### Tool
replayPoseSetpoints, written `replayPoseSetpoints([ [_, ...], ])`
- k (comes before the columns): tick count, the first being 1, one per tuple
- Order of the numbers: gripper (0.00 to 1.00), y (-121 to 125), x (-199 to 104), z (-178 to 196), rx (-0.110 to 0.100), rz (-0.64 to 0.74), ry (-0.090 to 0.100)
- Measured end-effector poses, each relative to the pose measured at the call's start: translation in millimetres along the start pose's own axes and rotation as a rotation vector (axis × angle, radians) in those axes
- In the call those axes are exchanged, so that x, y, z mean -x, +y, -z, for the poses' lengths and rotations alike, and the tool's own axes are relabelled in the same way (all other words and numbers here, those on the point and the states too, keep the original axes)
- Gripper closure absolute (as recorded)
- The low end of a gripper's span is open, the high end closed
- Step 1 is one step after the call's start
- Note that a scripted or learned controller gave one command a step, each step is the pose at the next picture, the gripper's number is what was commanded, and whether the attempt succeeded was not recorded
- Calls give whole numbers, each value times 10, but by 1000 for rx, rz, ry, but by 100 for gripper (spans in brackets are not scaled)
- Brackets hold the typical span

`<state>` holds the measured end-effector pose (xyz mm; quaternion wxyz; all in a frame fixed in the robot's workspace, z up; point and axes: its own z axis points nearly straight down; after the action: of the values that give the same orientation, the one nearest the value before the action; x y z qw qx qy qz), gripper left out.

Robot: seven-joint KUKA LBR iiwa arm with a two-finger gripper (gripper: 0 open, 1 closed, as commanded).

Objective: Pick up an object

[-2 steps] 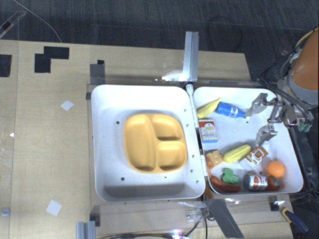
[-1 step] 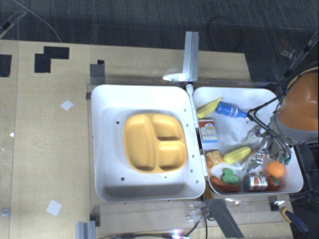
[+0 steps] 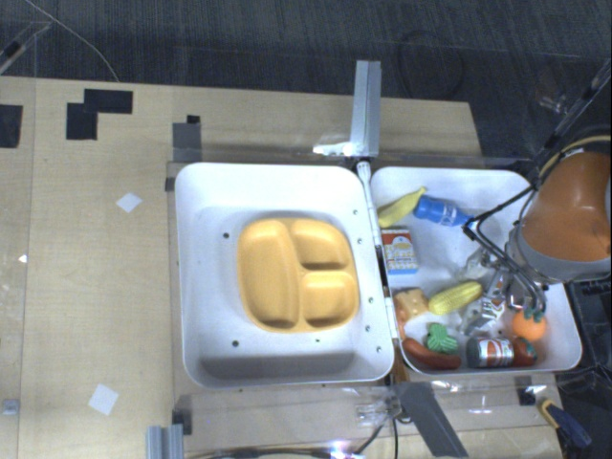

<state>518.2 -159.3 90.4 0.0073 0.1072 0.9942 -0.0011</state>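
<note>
One gripper (image 3: 497, 299) low in the right bin (image 3: 564, 352) — whether it pinches anything we cannot tell. Corn cob (image 3: 455, 297) just left of it — probably light, rigid, slick plastic; we would grasp it across the middle.

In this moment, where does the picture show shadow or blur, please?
In the camera view, a soft shadow lies inside the left bin along its near wall, below the yellow tray; the gripper over the right bin looks blurred; the orange band is sharp.
</note>
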Motion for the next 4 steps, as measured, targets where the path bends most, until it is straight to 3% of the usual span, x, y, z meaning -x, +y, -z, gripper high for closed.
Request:
replayPoseSetpoints([
  [1,0,526,550,-15,4,-143,-1],
  [2,0,373,509,-18,2,-538,2],
  [3,0,348,1017,24,-2,-1024,6],
  [4,0,438,944,764,-2,-1222,4],
])
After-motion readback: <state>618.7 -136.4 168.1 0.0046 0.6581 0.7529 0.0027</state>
